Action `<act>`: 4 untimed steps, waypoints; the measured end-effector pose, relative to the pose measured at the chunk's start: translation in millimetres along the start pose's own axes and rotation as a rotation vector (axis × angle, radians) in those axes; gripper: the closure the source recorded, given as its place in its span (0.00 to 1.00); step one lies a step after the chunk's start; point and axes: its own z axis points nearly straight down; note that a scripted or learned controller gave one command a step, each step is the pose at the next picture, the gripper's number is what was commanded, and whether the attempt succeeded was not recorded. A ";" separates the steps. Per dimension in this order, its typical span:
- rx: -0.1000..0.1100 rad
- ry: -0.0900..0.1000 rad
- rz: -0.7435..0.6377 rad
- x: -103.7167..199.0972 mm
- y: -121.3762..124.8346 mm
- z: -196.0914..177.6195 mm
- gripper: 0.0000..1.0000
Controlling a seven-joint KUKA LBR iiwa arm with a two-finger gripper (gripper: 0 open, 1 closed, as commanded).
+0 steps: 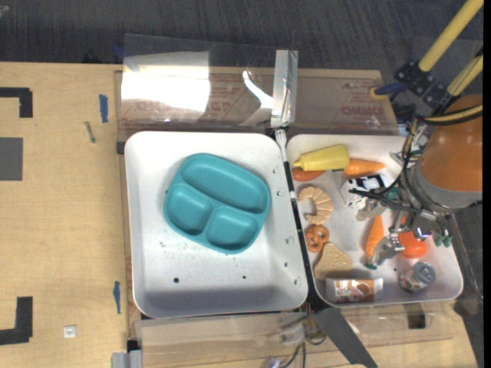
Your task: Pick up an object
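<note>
My gripper (393, 242) hangs low inside the right bin (453, 288), under the arm's orange band (454, 159). It sits just right of an upright orange carrot (373, 236) and just left of a red tomato-like piece (415, 246). Wires and metal parts crowd its tip, so what it touches is unclear. Around it lie a yellow mustard bottle (322, 158), a second carrot (364, 167), a tan shrimp-like piece (316, 202), a pretzel (316, 237), a slice of toast (332, 260), a labelled can on its side (354, 287) and a small grey can (416, 275).
The left bin (146, 282) holds a teal divided plate (217, 202). A clear plastic sheet (207, 90) stands behind the bins. Brown bench board (54, 228) stretches to the left. Yellow bars (453, 25) and black cabling (418, 83) rise at the top right.
</note>
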 end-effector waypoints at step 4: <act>-0.001 -0.013 0.114 13.5 68.3 -41.7 1.00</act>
